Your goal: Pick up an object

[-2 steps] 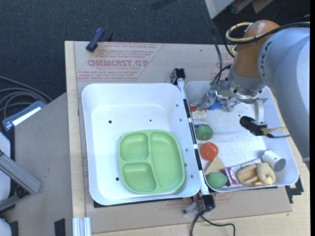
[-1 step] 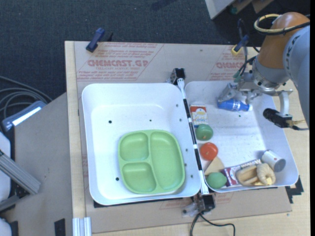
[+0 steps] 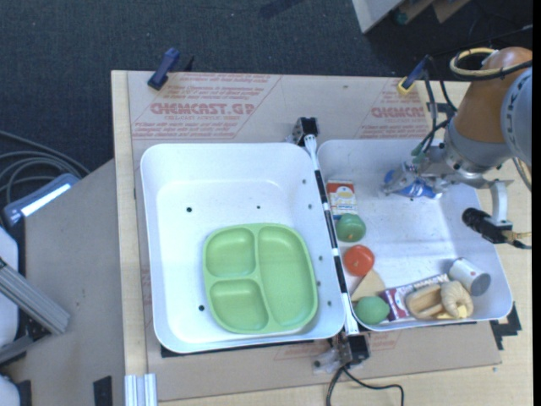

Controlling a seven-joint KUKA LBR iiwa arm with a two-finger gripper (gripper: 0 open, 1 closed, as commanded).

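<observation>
Blue object (image 3: pixel 420 189) just beside the claw (image 3: pixel 404 178) — claw's state unclear.

Arm in from right, gripper (image 3: pixel 412 180) low over far end of right bin (image 3: pixel 397 155). Green divided plate (image 3: pixel 259 277) in left bin (image 3: pixel 169 227). Right bin's left wall: small carton (image 3: pixel 341 197), green ball (image 3: pixel 351 227), red ball (image 3: pixel 358 259).
</observation>
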